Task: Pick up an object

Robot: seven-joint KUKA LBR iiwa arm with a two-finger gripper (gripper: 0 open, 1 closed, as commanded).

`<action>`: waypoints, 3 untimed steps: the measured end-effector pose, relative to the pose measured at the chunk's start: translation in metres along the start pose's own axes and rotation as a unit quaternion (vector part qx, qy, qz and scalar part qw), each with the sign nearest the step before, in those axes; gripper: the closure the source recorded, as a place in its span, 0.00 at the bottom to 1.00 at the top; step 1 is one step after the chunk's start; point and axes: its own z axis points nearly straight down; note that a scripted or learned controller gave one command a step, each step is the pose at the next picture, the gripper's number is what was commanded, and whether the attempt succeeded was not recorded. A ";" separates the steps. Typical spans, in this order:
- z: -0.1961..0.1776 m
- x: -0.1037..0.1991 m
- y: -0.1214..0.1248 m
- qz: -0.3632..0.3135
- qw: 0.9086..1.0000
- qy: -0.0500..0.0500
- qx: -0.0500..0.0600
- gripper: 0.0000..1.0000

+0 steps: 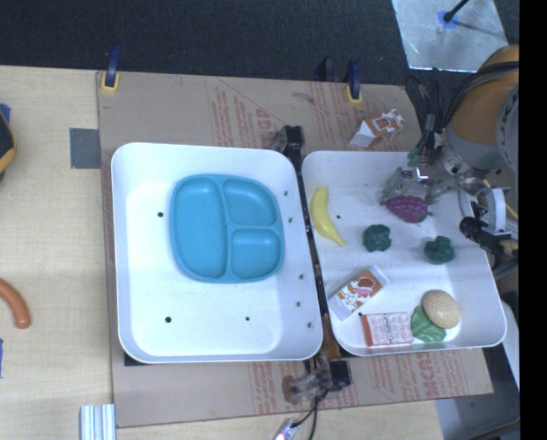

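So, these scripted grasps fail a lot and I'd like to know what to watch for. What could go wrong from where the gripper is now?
1. The gripper sits right over the purple object near the right bin's far wall; a slightly off closure could push it away rather than pinch it.
2. The object looks small and rounded, so it may slip out on lifting.
3. The green broccoli piece lies close by and could get nudged.

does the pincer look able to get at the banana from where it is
Probably yes. The banana lies alone by the right bin's left wall, nothing on it; the pincer sits over the purple toy, open floor between.
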 end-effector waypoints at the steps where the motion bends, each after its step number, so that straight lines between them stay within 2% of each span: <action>1: -0.001 -0.008 -0.018 0.000 1.000 0.000 -0.001 0.00; 2: -0.012 -0.008 -0.017 -0.001 1.000 0.000 0.000 1.00; 3: -0.050 0.050 0.002 -0.001 1.000 0.000 -0.002 1.00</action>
